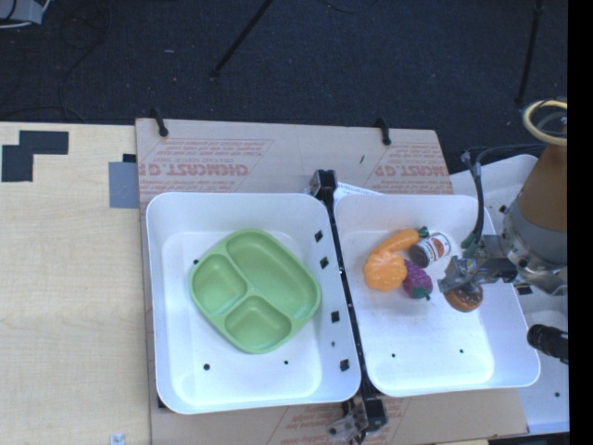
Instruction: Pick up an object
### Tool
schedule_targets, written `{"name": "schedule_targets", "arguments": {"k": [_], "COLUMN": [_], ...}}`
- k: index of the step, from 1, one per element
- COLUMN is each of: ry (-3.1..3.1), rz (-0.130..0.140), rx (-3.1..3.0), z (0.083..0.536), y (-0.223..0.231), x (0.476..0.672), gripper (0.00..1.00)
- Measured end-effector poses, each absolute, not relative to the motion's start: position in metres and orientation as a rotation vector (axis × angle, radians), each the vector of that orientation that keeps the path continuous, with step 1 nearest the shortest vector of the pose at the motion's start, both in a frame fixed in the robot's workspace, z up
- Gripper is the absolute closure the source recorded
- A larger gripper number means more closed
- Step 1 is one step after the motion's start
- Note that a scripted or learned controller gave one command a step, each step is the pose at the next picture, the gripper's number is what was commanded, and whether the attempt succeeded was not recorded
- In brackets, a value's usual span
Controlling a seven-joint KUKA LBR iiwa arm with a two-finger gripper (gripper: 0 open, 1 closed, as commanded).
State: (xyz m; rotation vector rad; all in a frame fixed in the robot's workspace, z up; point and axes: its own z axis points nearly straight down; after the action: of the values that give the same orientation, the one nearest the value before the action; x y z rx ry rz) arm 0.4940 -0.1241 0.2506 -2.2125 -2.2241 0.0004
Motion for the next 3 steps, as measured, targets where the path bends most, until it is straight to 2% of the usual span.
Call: {"name": "schedule_targets", "arguments": {"k": [2, 3], "ry": [-2.222, -2.224], "rz": [0.004, 0.002], "rx": [-2.213, -2.213], "z": [0.226, 0.232], "y": [-0.022, 0.033], "x": [0.522, 0.521], "gripper": [1.0, 1.0]}}
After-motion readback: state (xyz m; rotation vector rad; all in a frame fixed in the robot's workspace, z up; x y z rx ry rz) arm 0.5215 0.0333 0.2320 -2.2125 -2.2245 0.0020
